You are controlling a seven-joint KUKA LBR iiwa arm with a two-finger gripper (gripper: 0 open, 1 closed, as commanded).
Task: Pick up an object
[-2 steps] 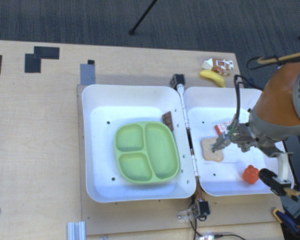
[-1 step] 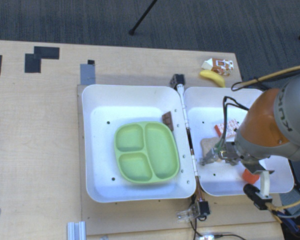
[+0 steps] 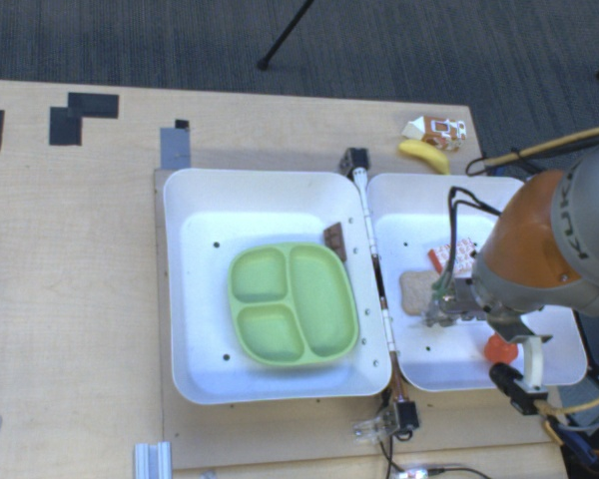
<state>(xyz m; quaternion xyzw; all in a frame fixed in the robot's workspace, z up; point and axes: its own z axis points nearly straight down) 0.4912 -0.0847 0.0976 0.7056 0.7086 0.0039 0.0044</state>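
Firstly, left bin (image 3: 180,267): green tray (image 3: 293,304) at centre, brown block (image 3: 333,236) by right wall. Right bin (image 3: 409,362): tan slab (image 3: 416,290) near left wall, gripper (image 3: 441,312) touching its right edge, claw state cannot be told; red-white packet (image 3: 457,255) above; orange piece (image 3: 499,348) near bottom edge. Bench (image 3: 70,317): banana (image 3: 423,153) beyond right bin's top edge.

Wooden bench (image 3: 70,297) under two white bins (image 3: 195,367)
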